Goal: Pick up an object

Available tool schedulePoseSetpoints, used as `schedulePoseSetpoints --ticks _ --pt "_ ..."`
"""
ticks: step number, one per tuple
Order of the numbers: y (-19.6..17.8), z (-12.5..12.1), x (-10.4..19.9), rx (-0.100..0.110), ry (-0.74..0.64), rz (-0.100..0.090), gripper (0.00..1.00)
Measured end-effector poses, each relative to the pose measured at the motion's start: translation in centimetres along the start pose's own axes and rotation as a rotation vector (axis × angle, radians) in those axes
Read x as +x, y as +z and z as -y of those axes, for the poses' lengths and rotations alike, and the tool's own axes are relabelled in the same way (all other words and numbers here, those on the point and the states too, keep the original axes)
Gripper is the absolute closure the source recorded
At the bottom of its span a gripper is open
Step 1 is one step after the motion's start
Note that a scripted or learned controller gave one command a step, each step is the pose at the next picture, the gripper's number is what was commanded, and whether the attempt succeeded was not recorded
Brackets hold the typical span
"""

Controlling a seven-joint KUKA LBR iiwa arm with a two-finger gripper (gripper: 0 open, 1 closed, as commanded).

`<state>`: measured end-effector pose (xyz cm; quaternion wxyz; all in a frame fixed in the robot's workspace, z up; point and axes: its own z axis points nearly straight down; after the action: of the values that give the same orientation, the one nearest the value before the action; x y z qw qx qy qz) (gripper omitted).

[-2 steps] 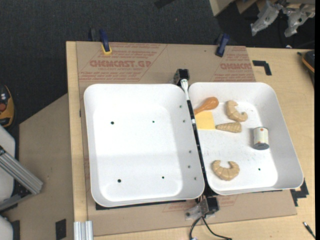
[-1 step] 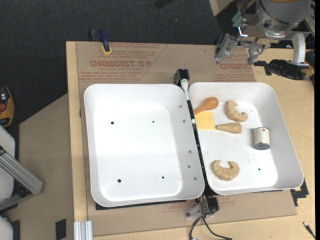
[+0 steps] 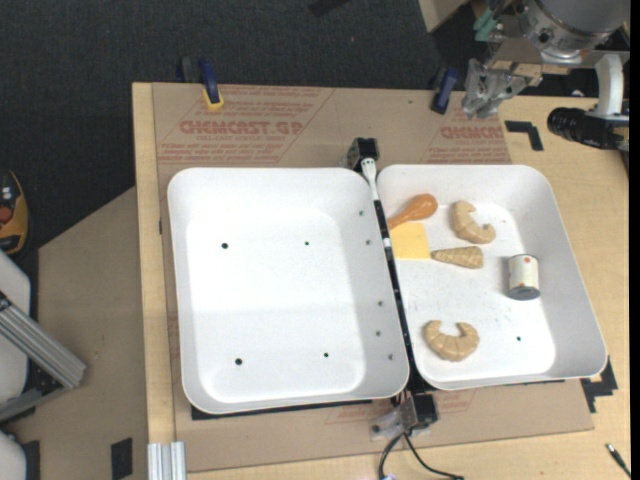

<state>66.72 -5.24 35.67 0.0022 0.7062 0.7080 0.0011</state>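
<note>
six small things lie scattered in the right bin point(image 3: 560, 268), well apart so each can be gripped alone: a grey can point(image 3: 521, 275) at three o'clock, croissants at one point(image 3: 472, 221) and six point(image 3: 452, 339), a yellow slice point(image 3: 409, 240) at nine. the claw point(image 3: 487, 96) hangs beyond twelve o'clock over the surface point(image 3: 300, 128); it is too blurred to judge, so i cannot tell its state.

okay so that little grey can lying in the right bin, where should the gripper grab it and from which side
Judging by its pose, take the grey can across its round body, coming straight down from above. It lies on its side with bare floor of the right bin around it, so the jaws could likely straddle the curved sides, not the flat ends.
</note>
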Motion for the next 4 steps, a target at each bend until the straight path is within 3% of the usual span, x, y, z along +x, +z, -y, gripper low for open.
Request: schedulePoseSetpoints --ticks 1,2,3,4 --pt "7.1 0.2 7.7 0.012 -0.004 -0.004 1.0" --pt "11.3 1.6 16.5 0.011 -0.006 -0.004 1.0" --pt "15.0 7.7 27.2 0.014 -0.01 -0.005 1.0" --pt "12.6 4.5 27.8 0.0 0.001 -0.003 1.0"
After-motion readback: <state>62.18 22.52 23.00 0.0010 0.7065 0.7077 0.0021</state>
